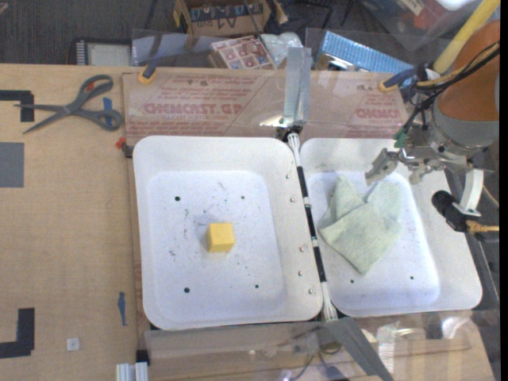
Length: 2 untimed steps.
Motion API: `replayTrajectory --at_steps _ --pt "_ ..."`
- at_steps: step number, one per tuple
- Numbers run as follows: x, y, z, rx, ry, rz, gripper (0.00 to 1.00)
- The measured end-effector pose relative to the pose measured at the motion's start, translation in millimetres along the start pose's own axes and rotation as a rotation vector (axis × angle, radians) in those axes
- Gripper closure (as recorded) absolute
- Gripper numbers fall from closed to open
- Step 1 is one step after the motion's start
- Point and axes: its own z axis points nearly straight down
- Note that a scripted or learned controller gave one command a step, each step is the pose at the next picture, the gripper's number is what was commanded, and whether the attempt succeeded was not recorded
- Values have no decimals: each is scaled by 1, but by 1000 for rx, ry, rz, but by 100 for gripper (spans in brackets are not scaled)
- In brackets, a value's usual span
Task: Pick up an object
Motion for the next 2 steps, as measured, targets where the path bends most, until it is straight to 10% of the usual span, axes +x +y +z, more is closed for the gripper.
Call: replayTrajectory --at_steps 1,2 --pt "39 -7 110 -10 -2 -46 0" --pt "38 -5 98 -16 -5 -43 100"
